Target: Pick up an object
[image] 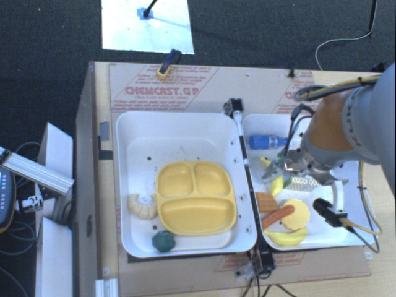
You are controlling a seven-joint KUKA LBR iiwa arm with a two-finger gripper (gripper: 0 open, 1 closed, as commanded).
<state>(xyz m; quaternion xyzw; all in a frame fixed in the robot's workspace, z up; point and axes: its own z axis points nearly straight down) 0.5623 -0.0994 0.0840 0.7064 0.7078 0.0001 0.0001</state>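
Grey arm's end effector (276, 169) sits low in the right white bin (352, 240), above a small yellow piece (276, 184); its grip can't be made out.

The bench (204, 82) carries a printed sheet of cardboard (185, 88), and a yellow-and-black clamp (167, 65) sits at its far edge. Beyond that edge a white sheet (146, 17) lies on dark carpet (43, 48). Cables (343, 39) trail past the far right corner.
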